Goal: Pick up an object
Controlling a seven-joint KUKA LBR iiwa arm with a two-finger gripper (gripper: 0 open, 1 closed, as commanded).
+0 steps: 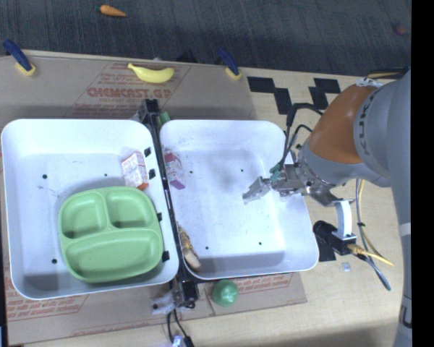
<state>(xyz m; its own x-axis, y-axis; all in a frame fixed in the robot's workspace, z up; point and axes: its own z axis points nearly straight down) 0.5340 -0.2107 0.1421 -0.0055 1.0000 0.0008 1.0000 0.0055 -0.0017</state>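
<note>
While the arm reaches in from the counter's right edge, its pincer (254, 191) hangs over the right bin (224, 262), and I cannot tell its state. A green tray (111, 231) lies in the left bin (14, 194).

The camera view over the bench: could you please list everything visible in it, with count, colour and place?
bins: two, white, side by side on the bench
divided plate: one, green, lower part of the left bin
small carton: one, white and red, left bin, just above the plate
wrapper-like item: one, white and purple, left edge of the right bin
banana: one, yellow, on the cardboard above the bins
ball: one, green, on the cardboard below the right bin
carrot-shaped item: one, orange, on the dark floor at top
clamps: two, blue and yellow, top edge of the cardboard
arm: one, grey with orange band, right side
claw: one, over the right bin
</note>
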